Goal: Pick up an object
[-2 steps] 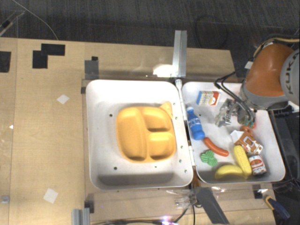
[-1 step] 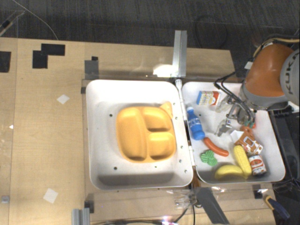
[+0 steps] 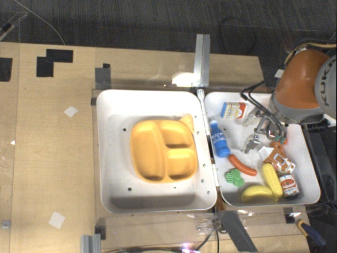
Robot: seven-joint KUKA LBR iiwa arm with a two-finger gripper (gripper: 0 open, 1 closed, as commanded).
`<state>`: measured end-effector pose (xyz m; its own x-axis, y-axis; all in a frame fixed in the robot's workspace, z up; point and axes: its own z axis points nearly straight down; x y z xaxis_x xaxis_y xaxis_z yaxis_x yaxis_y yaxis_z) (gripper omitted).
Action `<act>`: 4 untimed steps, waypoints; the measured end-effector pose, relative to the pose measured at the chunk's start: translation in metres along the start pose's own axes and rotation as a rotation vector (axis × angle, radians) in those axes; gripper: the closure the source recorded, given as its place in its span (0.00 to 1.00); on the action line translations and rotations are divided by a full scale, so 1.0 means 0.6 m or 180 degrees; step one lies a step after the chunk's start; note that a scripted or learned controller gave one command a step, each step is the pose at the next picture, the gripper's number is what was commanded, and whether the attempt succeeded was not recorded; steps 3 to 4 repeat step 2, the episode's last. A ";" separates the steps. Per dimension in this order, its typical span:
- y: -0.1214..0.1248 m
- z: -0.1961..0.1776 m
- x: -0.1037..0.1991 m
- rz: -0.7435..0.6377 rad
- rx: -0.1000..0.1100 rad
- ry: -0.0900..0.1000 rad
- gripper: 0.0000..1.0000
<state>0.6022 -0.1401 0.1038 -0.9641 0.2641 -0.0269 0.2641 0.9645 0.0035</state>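
Camera view: gripper [image 3: 255, 141] low in right bin [image 3: 310, 194] above hot dog [image 3: 243, 165], finger spacing impossible to tell, nothing visibly held, so pick judged not yet made.

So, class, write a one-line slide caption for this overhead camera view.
The end effector hovers over the right bin of toy food; a yellow tray sits in the left bin.

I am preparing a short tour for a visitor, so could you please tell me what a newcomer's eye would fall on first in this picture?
The big yellow divided tray in the left bin stands out at once. Next comes the cluster of toy food in the right bin: a blue bottle, a sausage, a banana and a corn cob. The arm's orange band looms over that bin from the right.
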 end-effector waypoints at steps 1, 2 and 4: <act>0.093 0.025 -0.048 0.0062 0.0024 0.0090 0.00; 0.041 0.027 -0.073 -0.1071 -0.0007 0.0078 0.00; 0.041 0.027 -0.073 -0.1071 -0.0007 0.0078 0.00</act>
